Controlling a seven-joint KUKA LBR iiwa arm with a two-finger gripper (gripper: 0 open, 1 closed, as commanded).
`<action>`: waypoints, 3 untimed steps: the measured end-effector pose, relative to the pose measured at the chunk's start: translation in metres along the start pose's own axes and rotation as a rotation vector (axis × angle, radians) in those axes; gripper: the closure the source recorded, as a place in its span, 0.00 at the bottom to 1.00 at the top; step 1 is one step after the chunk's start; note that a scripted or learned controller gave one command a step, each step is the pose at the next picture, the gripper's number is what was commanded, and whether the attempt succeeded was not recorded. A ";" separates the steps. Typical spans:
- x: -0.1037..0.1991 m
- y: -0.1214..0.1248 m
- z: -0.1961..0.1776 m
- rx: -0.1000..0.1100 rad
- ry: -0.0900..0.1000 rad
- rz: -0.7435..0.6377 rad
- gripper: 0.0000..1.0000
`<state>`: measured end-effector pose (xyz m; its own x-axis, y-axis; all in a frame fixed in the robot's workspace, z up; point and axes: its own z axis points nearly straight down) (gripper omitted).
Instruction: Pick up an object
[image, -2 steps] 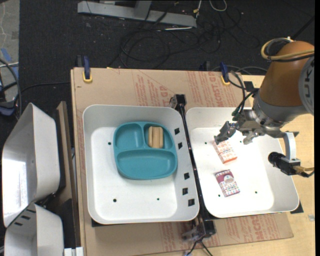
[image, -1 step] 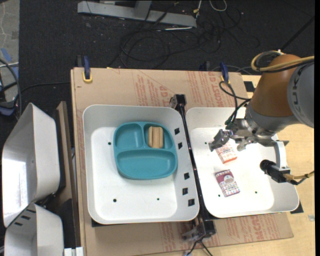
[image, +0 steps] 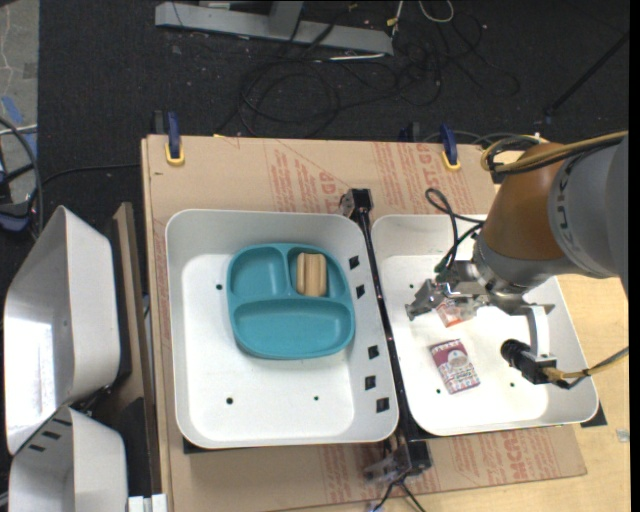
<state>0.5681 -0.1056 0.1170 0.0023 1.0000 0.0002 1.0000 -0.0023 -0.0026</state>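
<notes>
In the right bin (image: 420, 235), my gripper (image: 436, 300) hangs low over the floor, near the bin's left-centre. A small red and white item (image: 453, 316) lies right beside its tip, partly hidden by the metal parts; I cannot tell whether it is touching. A flat red and white packet (image: 455, 365) lies free on the bin floor, a little below and to the right of the gripper. The orange-banded wrist (image: 525, 215) covers the bin's upper right.
The left bin (image: 200, 330) holds a teal divided tray (image: 285, 310) with a tan wooden block (image: 312, 274) in its upper right compartment. A black fitting with a yellow cable (image: 527, 362) sits over the right bin's right side. A black divider runs between the bins.
</notes>
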 end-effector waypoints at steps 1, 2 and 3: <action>0.000 0.001 -0.013 -0.003 0.000 0.001 1.00; 0.003 -0.003 -0.075 -0.008 -0.001 -0.005 1.00; 0.003 -0.002 -0.128 -0.008 -0.001 -0.006 1.00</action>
<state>0.5667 -0.1027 0.2451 -0.0037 1.0000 -0.0012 1.0000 0.0037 0.0058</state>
